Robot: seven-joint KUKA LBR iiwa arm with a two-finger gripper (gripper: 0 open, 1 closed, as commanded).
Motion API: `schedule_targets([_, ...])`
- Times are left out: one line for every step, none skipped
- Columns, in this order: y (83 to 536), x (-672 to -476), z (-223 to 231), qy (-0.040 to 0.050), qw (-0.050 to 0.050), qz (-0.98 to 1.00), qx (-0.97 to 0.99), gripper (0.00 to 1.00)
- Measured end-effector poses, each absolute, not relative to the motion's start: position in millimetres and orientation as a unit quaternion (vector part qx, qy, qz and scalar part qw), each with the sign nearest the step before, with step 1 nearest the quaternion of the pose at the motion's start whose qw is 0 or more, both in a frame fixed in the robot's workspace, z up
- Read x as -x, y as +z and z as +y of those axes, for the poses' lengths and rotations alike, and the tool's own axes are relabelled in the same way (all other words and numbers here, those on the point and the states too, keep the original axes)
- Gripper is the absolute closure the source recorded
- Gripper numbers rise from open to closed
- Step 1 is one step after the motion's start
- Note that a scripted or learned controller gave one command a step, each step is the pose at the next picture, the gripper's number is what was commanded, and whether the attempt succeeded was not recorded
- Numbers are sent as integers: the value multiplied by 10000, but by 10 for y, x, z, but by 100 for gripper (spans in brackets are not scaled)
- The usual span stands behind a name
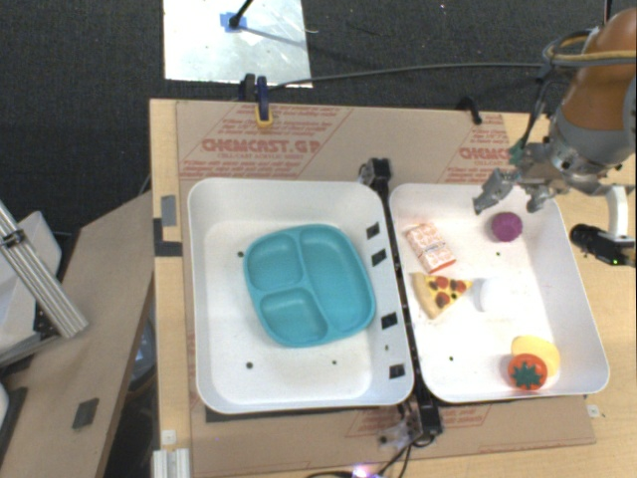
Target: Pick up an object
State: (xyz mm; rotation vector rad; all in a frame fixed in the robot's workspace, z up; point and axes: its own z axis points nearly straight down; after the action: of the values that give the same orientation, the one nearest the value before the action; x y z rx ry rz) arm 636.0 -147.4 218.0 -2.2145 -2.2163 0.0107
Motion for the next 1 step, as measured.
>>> schedule_targets([2265,-6384,-1472,-3,-8,-7082,7060,0])
